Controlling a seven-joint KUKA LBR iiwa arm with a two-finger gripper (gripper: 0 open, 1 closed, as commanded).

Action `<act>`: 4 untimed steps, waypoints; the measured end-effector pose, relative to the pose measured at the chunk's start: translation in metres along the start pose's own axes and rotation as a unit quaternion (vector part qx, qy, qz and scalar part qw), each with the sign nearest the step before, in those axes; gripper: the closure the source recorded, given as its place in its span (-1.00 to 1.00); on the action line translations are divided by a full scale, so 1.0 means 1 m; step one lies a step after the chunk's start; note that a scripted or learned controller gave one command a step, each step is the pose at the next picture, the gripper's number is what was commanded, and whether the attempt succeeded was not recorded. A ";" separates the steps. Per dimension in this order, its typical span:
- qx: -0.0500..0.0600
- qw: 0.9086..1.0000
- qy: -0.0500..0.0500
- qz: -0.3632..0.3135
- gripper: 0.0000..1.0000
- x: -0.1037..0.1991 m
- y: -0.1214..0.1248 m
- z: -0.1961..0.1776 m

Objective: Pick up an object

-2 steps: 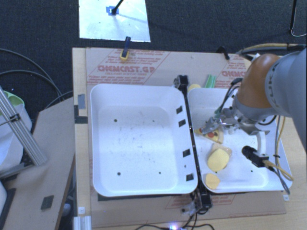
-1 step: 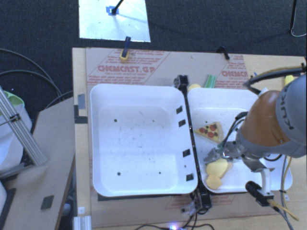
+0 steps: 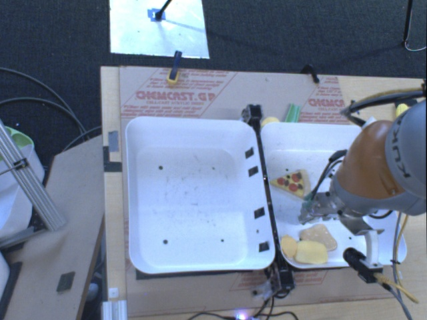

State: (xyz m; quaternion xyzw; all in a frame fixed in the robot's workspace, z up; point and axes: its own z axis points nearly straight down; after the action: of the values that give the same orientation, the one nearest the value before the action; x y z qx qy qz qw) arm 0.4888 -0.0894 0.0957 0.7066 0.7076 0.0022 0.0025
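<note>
In the right bin (image 3: 313, 133) lie a pizza-slice toy (image 3: 291, 181), a tan bread-shaped piece (image 3: 319, 234) and yellow rounded pieces (image 3: 305, 251) near the front wall. My gripper (image 3: 308, 210) hangs low over the right bin, between the pizza slice and the bread piece, under the grey arm with its orange band (image 3: 363, 160). Nothing shows between its fingers.
The left bin (image 3: 193, 132) sits beside the right one, split from it by a black divider with clips (image 3: 261, 185). A green item (image 3: 292, 113) and a yellow item (image 3: 269, 121) lie just behind the right bin's back rim. Cables run along the bench's right edge.
</note>
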 end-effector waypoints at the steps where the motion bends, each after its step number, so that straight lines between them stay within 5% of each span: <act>1: -0.002 1.000 0.002 -0.006 1.00 0.077 0.001 -0.094; 2: -0.002 1.000 0.001 -0.004 1.00 0.113 0.054 -0.154; 3: 0.004 1.000 0.002 -0.005 1.00 0.190 0.000 -0.159; 4: 0.005 1.000 0.000 -0.004 1.00 0.235 0.059 -0.009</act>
State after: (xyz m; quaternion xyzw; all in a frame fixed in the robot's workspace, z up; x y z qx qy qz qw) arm 0.5474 0.1460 0.1052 0.7041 0.7101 -0.0012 -0.0013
